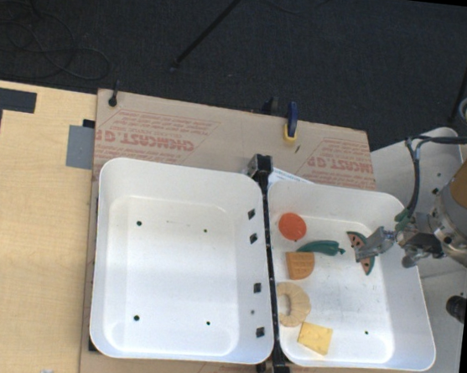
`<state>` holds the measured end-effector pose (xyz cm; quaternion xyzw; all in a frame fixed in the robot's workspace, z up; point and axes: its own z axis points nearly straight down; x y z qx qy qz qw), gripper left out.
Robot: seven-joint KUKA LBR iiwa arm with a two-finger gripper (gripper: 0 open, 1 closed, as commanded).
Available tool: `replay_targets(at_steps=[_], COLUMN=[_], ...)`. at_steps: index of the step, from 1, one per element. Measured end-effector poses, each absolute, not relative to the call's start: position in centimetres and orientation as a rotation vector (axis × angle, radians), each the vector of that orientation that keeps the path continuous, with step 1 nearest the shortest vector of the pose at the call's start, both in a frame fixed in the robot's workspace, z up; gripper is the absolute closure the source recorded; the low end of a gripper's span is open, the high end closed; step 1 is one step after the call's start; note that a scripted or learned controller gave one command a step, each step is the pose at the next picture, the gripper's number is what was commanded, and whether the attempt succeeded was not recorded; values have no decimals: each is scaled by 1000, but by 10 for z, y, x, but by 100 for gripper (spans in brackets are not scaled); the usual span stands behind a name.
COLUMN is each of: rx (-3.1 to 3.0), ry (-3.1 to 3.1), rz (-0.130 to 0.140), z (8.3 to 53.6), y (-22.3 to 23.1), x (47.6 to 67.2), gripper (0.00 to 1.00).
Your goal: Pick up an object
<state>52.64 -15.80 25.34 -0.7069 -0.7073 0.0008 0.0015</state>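
A: Where is the gripper sitting?

B: It is hanging over the right bin, near that bin's right edge towards the far corner. Its fingers are pinching a small grey and red wedge, which is dangling just above the bin floor.

A: What else is lying in that bin?

B: A red ball is resting near the left edge, with a green pepper just beside it. Below them an orange block, a tan ring and a yellow cheese piece are lining up towards the near edge. The left bin is sitting alongside, touching the right one.
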Motion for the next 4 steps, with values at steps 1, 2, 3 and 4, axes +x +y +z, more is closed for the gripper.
replay_targets(at_steps=[1,2,3,4], rx=[-2216,-2215,-2217,-2223], ry=[-2226,-2224,-2219,-2213], rz=[0,2,6,5], z=[140,84,97,87], y=[-132,-93,-95,-133], x=[615,644,643,561], gripper=[0,0,100,100])
